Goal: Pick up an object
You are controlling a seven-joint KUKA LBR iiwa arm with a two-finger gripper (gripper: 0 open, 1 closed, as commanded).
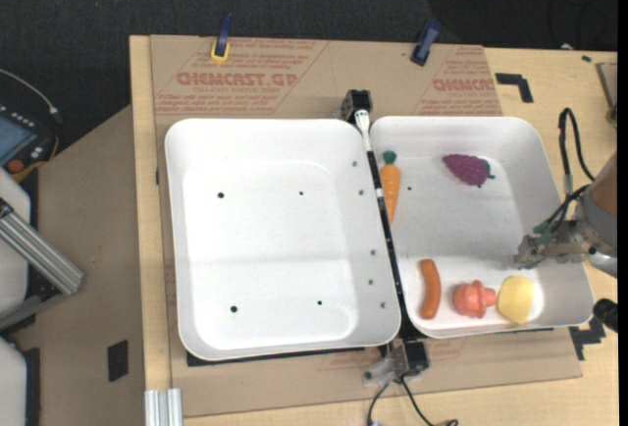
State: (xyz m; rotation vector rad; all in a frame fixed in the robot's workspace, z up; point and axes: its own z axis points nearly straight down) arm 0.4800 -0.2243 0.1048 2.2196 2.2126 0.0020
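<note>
End effector (538, 248) reaching into the right bin (510, 134) from the frame's right edge.

Whether it is spread or pressed together cannot be told; nothing is showing between its tips. Just below it, a yellow lemon (518, 298) is lying beside a pink toy (473, 298) and an orange sausage (430, 288) along the bin's lower edge. One carrot (391, 188) is resting by the left wall, one purple grape bunch (468, 169) at upper middle: five objects. The left bin (186, 218) is sitting alongside. The desk (157, 71) cardboard is reading "CHEMCAST GP" in red.

Two blue clamps (223, 31) (426, 41) grip the brown board's (324, 71) far edge.
</note>
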